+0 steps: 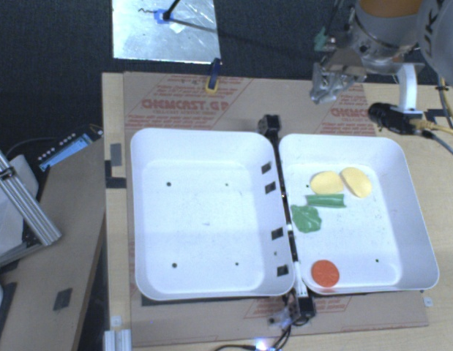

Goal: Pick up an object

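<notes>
from the camera view, the gripper [330, 88] hangs high over the far edge of the tabletop [175, 97], beyond the right bin [413, 218], with nothing between its jaws; whether they stand wide or narrow i cannot tell. the pickable things all lie in the right bin: two yellow pieces [327, 182] and [356, 181] side by side toward the far part, a green strip [326, 201] touching the left yellow one, a green leafy piece [307, 219] just near of it, and an orange disc [326, 273] alone by the near wall. the left bin [149, 196] lies beside it. the risk, as i judge it: the yellow and green things crowd together, so a descent there could pinch two or nudge them aside, and all look flat, so the jaws may close over them and slip.
</notes>
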